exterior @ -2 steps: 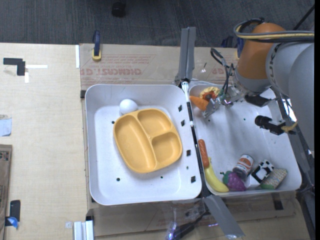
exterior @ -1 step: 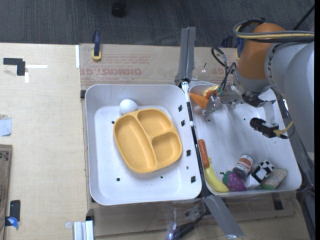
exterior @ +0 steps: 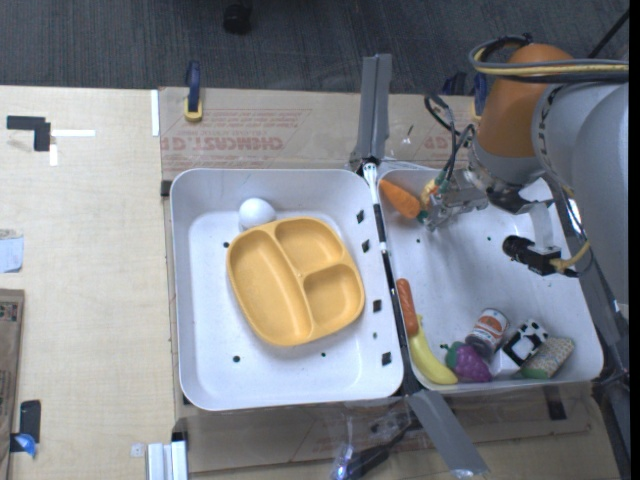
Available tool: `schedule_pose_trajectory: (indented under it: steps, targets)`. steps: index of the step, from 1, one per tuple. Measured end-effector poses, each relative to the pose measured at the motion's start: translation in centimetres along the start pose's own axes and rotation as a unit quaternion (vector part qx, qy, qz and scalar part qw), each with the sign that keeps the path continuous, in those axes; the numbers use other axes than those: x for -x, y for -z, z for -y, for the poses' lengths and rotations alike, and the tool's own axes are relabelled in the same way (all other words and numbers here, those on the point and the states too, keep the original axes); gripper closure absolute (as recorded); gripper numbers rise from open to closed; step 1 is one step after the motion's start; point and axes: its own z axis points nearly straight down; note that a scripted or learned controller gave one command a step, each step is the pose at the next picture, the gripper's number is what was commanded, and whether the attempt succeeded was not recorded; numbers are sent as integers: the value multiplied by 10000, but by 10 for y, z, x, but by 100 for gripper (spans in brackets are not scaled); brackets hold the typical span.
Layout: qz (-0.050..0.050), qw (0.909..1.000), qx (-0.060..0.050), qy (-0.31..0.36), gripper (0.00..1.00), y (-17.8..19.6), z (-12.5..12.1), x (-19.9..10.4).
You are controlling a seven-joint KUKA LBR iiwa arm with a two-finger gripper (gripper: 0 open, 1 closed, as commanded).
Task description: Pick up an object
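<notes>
While the end effector [exterior: 432, 211] sits low in the right bin [exterior: 480, 273] beside the carrot [exterior: 402, 199], its finger state cannot be determined.

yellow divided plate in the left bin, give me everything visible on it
The yellow plate is a rounded-square tray of matte, plastic-looking material with three compartments: one long, two smaller. It lies flat and right side up, turned at a slant, near the middle of the left bin. A white ball sits at its upper-left rim, apparently touching.
</notes>
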Motion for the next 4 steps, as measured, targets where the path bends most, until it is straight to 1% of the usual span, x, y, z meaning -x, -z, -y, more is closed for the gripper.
schedule_pose_trajectory:
  steps: [1, 2, 3, 4]
  targets:
    - [0, 10000, -1, 2, 0, 0, 0, 0]
    - [0, 10000, -8, 3, 100, 7, 0, 1]
    - [1, 10000, -9, 4, 0, 7, 0, 1]
    - [0, 10000, -15, 6, 100, 14, 0, 1]
